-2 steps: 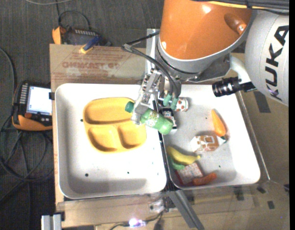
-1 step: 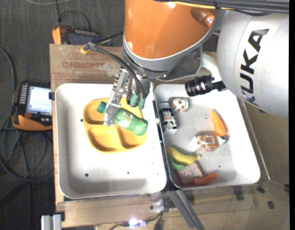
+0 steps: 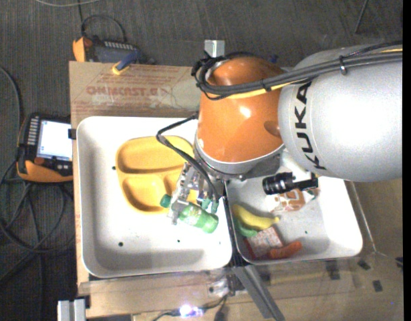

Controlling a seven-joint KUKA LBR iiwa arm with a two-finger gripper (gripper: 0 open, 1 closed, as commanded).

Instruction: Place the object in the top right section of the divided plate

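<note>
A yellow divided plate [image 3: 144,167] lies in the left white bin [image 3: 98,233], its right part hidden under the arm's orange wrist. My gripper [image 3: 192,204] hangs over the plate's lower right edge, near the wall between the bins. A green bottle [image 3: 200,220] with a pale label lies tilted between its fingers, and the gripper is shut on it. The bottle's green cap end [image 3: 166,200] points left, toward the plate.
The right bin [image 3: 342,236] holds a yellow banana [image 3: 255,217], a red packet [image 3: 262,243], a red-orange piece [image 3: 287,249] and a brown-and-white item [image 3: 295,199]. A cardboard sheet [image 3: 125,89] lies behind the left bin. An orange handheld device [image 3: 45,149] sits at far left.
</note>
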